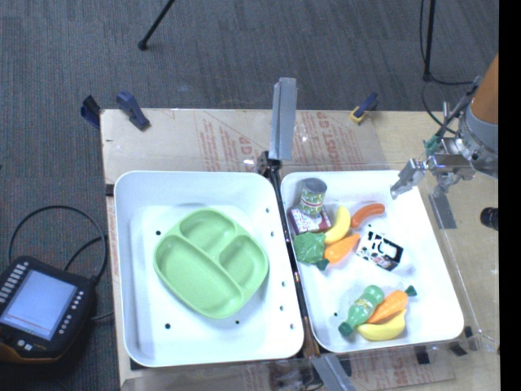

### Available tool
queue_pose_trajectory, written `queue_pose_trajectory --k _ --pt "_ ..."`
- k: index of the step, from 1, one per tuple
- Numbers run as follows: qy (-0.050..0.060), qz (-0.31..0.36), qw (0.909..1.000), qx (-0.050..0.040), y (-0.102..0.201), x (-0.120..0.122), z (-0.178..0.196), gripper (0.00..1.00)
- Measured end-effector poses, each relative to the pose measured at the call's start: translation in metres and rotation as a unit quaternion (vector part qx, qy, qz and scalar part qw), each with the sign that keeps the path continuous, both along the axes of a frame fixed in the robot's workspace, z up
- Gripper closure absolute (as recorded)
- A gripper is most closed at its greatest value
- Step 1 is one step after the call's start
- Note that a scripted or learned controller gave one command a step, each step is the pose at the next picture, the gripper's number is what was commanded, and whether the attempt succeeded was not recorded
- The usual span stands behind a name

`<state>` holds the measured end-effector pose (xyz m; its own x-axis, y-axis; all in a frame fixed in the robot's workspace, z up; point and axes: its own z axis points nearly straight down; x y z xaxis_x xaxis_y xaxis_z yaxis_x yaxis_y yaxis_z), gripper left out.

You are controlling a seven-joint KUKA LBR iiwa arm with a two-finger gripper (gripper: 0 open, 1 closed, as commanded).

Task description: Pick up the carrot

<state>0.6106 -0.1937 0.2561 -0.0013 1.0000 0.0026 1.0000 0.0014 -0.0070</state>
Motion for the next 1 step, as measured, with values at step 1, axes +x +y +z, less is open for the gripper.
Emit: queue_pose_trajectory --k 1 --pt "-0.001 -0.056 0.9984 -0.0009 -0.0156 0.0052 -0.0109 0.00"
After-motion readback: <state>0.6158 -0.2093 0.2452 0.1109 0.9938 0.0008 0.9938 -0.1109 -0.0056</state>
